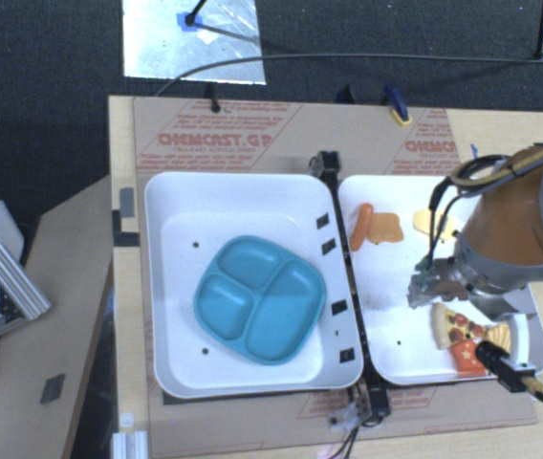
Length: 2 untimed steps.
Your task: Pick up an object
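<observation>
Nearest me, a toy pizza slice (461,338) lies in the right bin (386,295), just beside the arm's wrist. I judge the gripper (423,290) is lowering toward it; I cannot tell the jaws' state. Beyond the slice lie a carrot (359,226) and an orange piece (384,228); a blue divided plate (260,297) occupies the left bin (171,256).

Even, fairly bright overhead light washes the two shallow white plastic bins (252,194) almost flat, with soft, faint shadows. A shiny silver foil sheet (193,27) on the dark floor shows glare. The picture is slightly soft and grainy throughout.
</observation>
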Each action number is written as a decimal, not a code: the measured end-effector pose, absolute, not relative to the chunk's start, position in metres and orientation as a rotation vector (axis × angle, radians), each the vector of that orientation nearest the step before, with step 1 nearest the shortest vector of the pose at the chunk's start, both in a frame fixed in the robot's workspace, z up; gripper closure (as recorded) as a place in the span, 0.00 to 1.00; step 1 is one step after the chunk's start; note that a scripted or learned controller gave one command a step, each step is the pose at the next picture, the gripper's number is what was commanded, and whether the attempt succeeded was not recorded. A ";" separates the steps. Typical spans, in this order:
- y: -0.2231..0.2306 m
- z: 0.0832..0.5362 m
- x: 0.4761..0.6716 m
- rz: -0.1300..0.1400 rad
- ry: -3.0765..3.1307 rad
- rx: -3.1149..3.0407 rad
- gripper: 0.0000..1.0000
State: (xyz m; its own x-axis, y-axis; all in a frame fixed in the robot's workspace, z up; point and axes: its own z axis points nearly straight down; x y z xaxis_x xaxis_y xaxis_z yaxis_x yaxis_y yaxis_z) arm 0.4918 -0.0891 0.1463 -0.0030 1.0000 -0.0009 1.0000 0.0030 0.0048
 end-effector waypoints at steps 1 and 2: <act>-0.095 0.209 0.492 0.006 2.222 2.212 1.00; -0.092 0.273 0.495 0.009 2.222 2.210 1.00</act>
State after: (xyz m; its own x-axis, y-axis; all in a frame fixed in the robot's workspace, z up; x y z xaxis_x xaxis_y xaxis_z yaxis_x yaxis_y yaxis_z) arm 0.4949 -0.0917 0.2728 -0.0055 1.0000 -0.0016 0.9999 0.0056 0.0094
